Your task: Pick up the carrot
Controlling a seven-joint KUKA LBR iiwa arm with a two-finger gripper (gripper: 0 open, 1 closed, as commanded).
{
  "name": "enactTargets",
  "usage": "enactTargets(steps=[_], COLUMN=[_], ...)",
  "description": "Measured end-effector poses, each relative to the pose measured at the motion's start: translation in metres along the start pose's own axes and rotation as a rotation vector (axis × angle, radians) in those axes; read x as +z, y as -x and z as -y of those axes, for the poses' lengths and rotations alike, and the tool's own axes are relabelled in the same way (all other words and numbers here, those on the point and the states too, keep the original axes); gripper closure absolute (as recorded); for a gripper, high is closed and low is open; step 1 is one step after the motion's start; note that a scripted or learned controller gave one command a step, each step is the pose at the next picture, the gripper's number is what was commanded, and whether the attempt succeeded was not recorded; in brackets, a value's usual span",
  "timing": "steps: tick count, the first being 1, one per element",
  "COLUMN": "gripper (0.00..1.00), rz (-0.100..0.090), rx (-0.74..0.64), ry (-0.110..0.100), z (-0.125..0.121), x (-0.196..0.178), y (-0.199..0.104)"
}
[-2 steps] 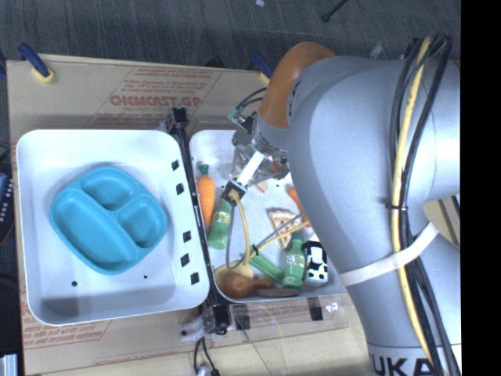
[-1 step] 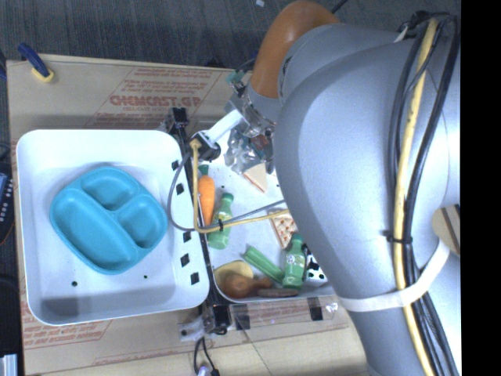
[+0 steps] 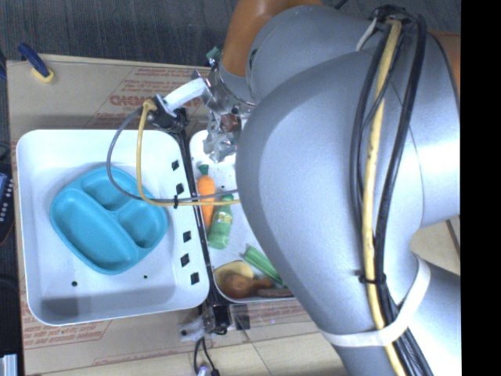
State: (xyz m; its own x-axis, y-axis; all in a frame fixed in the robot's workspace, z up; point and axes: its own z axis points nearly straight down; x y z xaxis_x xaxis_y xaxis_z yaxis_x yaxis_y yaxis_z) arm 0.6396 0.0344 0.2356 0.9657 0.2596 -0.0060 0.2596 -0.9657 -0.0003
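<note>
The carrot [image 3: 205, 187] lies in the right bin [image 3: 200, 146], close against the bin's left wall, near the divider between the two bins. It is short and bright orange, with a small green piece at its upper end, and it lies roughly lengthwise along the wall. Just below it rests a green bottle [image 3: 221, 226] with a yellowish label, and further down lie a long green vegetable [image 3: 262, 262] and a yellow and brown item [image 3: 244, 282] at the bin's lower corner.

The claw [image 3: 221, 141] sits just above the carrot in the view, near it but apart from it, with nothing visibly held. The arm's bulk covers much of it, so I cannot tell whether it is released or clenched. The grey arm [image 3: 337, 171] with its orange band [image 3: 262, 6] covers most of the right bin, and black and yellow cables [image 3: 376, 178] run along it.

The left bin [image 3: 39, 233] holds a blue divided tray [image 3: 106, 222], with a thin cable loop [image 3: 129, 155] arching over it. Both bins rest on a brown cardboard sheet [image 3: 117, 84] laid on the counter, and dark ribbed flooring [image 3: 109, 14] shows beyond the top edge.
</note>
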Motion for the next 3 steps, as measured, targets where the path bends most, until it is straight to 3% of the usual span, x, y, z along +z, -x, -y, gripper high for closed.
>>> enactTargets(steps=[1,2,3], gripper=[1.0,1.0,1.0], rz=[0.005,0.008,0.001], rx=[0.045,0.035,-0.075], ry=[-0.001,-0.007,-0.009], z=[0.027,-0.006,-0.006], x=[-0.008,0.047,0.003], y=[0.041,0.093,0.171])
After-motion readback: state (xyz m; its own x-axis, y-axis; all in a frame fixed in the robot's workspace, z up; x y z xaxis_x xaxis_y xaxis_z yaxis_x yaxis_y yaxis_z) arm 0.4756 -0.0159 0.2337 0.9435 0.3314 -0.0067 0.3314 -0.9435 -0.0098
